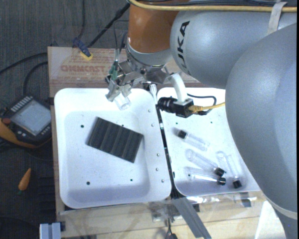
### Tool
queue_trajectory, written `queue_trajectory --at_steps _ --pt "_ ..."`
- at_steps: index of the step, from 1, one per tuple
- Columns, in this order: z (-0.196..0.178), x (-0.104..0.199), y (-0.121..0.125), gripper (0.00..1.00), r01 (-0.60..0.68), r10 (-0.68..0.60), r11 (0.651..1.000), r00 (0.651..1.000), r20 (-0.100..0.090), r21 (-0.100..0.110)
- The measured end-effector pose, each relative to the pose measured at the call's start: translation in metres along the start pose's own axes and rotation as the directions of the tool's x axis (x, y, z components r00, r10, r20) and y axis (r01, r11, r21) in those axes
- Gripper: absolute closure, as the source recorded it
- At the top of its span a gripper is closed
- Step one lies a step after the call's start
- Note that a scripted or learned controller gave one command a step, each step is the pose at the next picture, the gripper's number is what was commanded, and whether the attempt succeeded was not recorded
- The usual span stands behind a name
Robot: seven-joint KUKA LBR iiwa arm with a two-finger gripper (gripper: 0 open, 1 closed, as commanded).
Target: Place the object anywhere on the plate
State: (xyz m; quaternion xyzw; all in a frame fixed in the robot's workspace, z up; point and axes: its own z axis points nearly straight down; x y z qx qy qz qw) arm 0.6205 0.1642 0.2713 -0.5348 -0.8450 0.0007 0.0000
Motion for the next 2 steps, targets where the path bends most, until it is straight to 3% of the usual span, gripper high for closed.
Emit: queue_trajectory --at_steps 1,2 --pt "-0.116 0.001 0.022 1.0 0.412 -0.412 0.911 0.911 0.001 0.0" --pt "-0.147 0.058 0.031 1.0 0.903 -0.903 0.43 0.43 0.004 -0.003"
